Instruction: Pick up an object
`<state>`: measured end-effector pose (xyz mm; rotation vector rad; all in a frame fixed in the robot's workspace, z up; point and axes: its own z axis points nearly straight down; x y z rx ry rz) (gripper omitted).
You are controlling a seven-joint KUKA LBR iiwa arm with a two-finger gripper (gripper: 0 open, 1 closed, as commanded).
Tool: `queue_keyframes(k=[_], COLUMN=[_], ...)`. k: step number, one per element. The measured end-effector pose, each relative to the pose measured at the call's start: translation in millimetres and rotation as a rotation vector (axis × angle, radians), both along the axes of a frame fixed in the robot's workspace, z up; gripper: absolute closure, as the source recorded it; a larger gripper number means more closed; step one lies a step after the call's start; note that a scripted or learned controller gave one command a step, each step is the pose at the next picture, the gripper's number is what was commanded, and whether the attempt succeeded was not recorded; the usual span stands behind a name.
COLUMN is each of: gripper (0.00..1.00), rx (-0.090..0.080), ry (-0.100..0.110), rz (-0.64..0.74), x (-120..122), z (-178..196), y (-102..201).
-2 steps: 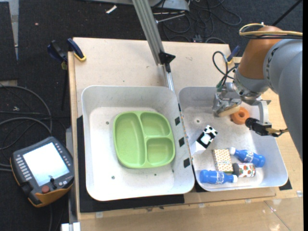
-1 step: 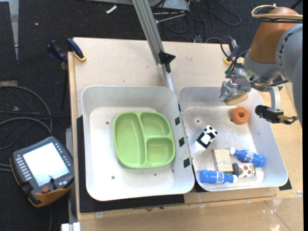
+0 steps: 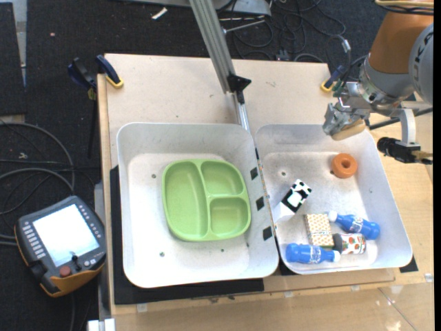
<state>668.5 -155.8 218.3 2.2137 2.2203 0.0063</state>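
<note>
We see the grey two-finger gripper [image 3: 342, 125] above the right white bin's [image 3: 393, 205] back edge, near an orange ring [image 3: 344, 165]. Whether it is pinched, we cannot tell.

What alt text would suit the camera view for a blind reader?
The gripper hovers over the right bin's far edge, above an orange ring, two blue bottles and small toys. The left bin holds a green divided plate.

1. Dark carpet floor [image 3: 41, 40] surrounds a pale wooden bench [image 3: 172, 88].
2. Black cables [image 3: 303, 19] tangle on the floor behind the bench.
3. A slanted metal pole [image 3: 212, 33] rises from the bench's middle.
4. A control pendant [image 3: 62, 243] lies at the left.
5. Clamps [image 3: 103, 71] grip the bench's far corners.
</note>
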Motion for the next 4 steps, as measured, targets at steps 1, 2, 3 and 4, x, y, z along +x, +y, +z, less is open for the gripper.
queue_keyframes(k=[1, 2, 3, 4], gripper=[1.00, 1.00, 1.00, 1.00], rx=[0.004, 0.004, 0.004, 0.003], ry=[0.006, 0.009, 0.007, 0.006], rz=[0.005, 0.005, 0.006, 0.005], x=[-5.5, -4.0, -12.1, -5.7], z=[13.5, 4.8, 18.5, 18.8], y=[55.9, 111.7, 165.8, 217.2])
